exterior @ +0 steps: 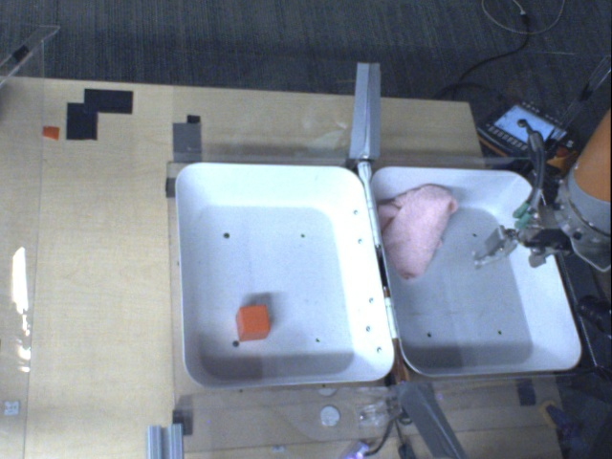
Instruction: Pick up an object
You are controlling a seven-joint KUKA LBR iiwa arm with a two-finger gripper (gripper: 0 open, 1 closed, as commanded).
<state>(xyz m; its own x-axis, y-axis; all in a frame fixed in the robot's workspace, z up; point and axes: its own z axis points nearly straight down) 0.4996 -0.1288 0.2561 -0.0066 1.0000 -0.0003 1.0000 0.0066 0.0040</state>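
A pink crumpled cloth point(416, 226) lies in the right bin point(497, 352), against its left wall near the back. A small orange block point(253, 322) sits in the left bin point(287, 199), toward its front left. My gripper point(513, 252) hangs over the right side of the right bin, to the right of the cloth and apart from it. Its fingers point(491, 248) are spread open with nothing between them. The grey arm with its orange band point(595, 170) comes in from the right edge.
A metal divider post point(365, 113) stands behind the seam between the two bins. Black marker blocks point(96, 111) and a small orange tag point(50, 133) lie on the wooden bench at the far left. A device with cables point(526, 127) sits behind the right bin.
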